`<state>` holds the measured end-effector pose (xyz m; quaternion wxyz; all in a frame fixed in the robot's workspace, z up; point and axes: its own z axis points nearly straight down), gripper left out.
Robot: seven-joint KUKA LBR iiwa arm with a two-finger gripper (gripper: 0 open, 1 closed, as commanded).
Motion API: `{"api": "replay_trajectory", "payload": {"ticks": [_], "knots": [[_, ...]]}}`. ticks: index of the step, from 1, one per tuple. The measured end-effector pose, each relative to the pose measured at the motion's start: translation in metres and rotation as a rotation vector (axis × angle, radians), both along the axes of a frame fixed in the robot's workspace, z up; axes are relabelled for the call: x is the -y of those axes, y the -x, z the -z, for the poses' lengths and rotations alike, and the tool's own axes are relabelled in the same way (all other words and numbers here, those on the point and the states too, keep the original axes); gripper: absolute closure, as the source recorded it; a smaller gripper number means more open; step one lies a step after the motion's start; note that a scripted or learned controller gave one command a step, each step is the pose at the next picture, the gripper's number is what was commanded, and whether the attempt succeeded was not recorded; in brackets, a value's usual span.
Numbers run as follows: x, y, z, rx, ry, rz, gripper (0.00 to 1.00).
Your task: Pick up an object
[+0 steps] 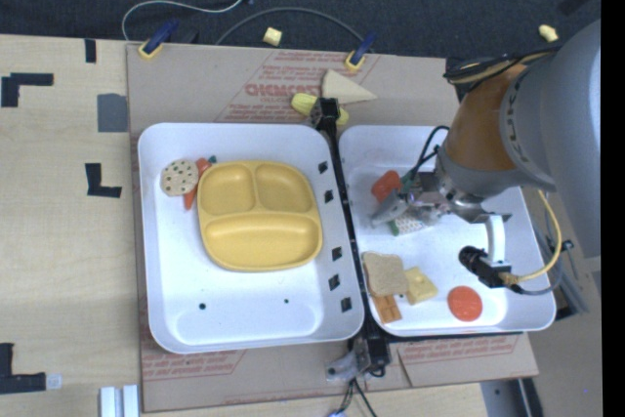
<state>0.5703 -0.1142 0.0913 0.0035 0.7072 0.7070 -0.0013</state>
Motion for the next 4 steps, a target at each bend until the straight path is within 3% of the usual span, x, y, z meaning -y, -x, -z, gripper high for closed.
{"api": "replay_trajectory", "payload": {"ticks": [1, 2, 3, 4], "knots": [[-0.010, -0.044, 0.001, 0.006, -0.001, -0.002, 0.00], [-0.011, -0.104, 0.000, 0.011, -0.004, -0.005, 0.00], [-0.011, -0.099, -0.005, 0.000, -0.003, -0.003, 1.00], [-0.080, -0.034, -0.098, -0.002, -0.010, -0.006, 1.00]]}}
